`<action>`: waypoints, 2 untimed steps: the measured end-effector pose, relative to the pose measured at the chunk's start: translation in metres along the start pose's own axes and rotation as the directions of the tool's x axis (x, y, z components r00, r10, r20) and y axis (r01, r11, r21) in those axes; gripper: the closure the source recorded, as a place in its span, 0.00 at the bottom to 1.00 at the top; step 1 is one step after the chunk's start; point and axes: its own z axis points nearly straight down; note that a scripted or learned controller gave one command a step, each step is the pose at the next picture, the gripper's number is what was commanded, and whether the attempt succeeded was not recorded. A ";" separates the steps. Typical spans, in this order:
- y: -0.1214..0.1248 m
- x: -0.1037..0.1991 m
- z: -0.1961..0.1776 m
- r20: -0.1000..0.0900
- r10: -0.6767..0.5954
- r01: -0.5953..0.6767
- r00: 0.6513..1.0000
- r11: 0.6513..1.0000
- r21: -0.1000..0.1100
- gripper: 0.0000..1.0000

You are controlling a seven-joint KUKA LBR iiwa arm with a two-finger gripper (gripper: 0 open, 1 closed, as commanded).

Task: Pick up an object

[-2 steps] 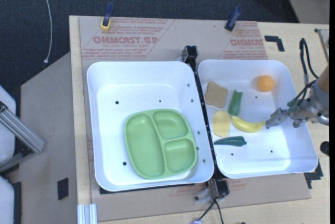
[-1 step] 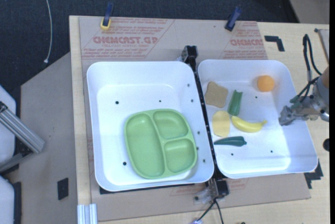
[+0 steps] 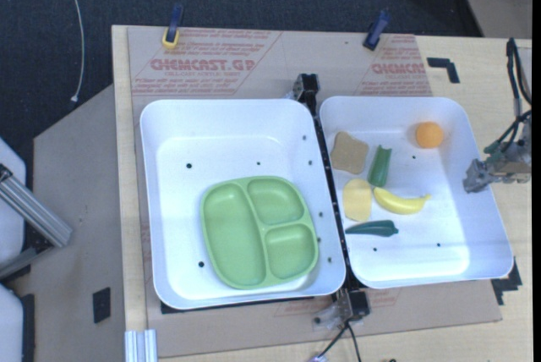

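Two shallow white bins are sitting side by side on the bench, their inner rims nearly touching along the middle. The left bin [image 3: 161,183] is holding a green divided tray [image 3: 258,229] in its lower half, leaving a broad strip of bare floor along its upper and left walls. The right bin [image 3: 473,259] is holding the loose objects, all gathering toward its left and upper parts: a tan sponge-like block [image 3: 349,152], a green pepper [image 3: 379,167] just beside it, a pale yellow block [image 3: 357,200], a banana [image 3: 401,201] lying near that block, a dark green pod-shaped item [image 3: 372,227] below them, and an orange ball [image 3: 428,134] standing apart near the upper right corner. The lower right part of this bin's floor is lying open. The gripper [image 3: 478,178] is hovering at the right bin's right rim (small and blurred here), well apart from every object, and whether it is open or closed I cannot tell.
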 end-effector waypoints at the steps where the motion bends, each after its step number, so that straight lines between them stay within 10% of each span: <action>1: 0.001 -0.001 -0.024 0.000 0.000 0.000 1.000 1.000 0.001 1.00; 2: 0.019 0.051 -0.015 -0.006 -0.005 0.005 1.000 1.000 0.006 1.00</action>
